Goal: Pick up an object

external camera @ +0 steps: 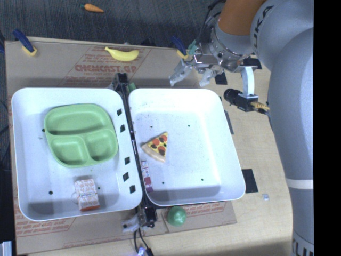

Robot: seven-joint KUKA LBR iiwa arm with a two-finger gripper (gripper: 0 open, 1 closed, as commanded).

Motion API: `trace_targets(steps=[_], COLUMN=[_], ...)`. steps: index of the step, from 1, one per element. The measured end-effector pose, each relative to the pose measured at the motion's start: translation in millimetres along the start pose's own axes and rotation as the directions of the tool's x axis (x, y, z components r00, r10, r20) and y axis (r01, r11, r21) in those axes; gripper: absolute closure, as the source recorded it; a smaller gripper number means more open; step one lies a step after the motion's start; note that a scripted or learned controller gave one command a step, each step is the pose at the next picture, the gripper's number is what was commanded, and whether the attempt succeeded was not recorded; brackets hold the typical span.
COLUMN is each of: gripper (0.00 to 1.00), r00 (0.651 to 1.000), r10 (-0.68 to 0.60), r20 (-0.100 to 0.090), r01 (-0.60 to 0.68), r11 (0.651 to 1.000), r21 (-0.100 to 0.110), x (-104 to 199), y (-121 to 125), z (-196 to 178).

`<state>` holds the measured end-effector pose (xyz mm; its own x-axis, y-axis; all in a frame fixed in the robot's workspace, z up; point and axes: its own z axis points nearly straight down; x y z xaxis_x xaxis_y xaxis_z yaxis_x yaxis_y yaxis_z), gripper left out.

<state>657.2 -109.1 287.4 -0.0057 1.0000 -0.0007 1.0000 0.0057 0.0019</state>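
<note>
Two white bins point(176, 97) of smooth, slightly glossy plastic are seen on brown matt cardboard point(90, 68) printed in red. In the left bin, a green sectioned tray point(80, 135) of smooth matt plastic is seen. The arm point(290, 63) beyond the right bin is cased in smooth grey, with bare shiny metal at the pincer point(193, 74).

The gripper point(191, 73) hung with fingers spread above the desk point(160, 63), just beyond the right bin point(229, 159), which held a pizza slice point(156, 145). The left bin point(21, 159) held a green tray point(80, 134) and a small carton point(86, 193).
</note>
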Motion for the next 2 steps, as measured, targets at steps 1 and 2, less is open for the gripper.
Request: trace_targets(steps=[1,2], gripper=[0.00,0.00], r00=[1.000,1.000], r10=[0.001,0.000], r20=[-0.002,-0.003], r01=[-0.001,0.000], r11=[1.000,1.000], r21=[0.008,0.003], x=[16.4,53.9], y=[-17.8,-0.3], z=[122.5,95.0])
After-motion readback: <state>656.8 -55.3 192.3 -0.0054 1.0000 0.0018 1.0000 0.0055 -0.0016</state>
